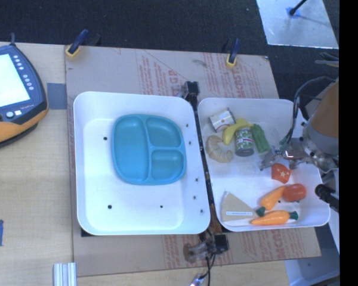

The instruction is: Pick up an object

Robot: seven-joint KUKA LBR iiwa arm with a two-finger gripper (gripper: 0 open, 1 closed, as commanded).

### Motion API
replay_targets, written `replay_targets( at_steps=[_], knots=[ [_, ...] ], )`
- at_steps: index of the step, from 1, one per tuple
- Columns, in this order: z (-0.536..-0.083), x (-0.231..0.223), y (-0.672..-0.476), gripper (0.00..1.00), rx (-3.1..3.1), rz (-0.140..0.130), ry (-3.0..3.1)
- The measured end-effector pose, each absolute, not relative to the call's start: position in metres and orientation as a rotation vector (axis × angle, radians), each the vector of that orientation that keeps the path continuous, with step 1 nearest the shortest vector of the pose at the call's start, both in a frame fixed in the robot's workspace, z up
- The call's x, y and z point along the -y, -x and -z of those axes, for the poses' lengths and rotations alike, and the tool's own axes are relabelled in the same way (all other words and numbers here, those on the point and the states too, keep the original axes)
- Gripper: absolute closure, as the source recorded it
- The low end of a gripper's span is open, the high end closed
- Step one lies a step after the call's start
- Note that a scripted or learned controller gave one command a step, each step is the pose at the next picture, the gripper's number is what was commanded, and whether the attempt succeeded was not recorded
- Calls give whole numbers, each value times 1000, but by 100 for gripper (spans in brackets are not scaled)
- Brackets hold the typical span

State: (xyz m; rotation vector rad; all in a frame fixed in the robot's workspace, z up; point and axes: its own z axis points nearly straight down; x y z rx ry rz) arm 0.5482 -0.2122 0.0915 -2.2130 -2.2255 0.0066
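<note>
1. My gripper (273,158) hangs over the right bin (304,109), near its right edge; finger state indeterminate.
2. Red tomato piece (280,172) lies just below it, unheld.

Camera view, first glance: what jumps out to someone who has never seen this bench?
The blue divided plate lies alone in the middle of the left bin, the boldest shape in view. The right bin is crowded with toy food: a banana, a green can, two carrots along the near edge and a red tomato. The arm's end effector reaches in at that bin's right side, just above a small red piece.
</note>
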Motion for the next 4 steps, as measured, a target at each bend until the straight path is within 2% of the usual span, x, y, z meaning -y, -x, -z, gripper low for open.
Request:
replay_targets(
  at_steps=[1, 2, 3, 4],
  knots=[
    [-102, 213, -548, 100, 2229, -9, 2209],
    [-102, 213, -548, 0, 2230, -10, 2208],
    [-92, 212, -603, 0, 2225, -3, 2214],
    [-92, 207, -591, 0, 2224, -7, 2214]
  ],
)
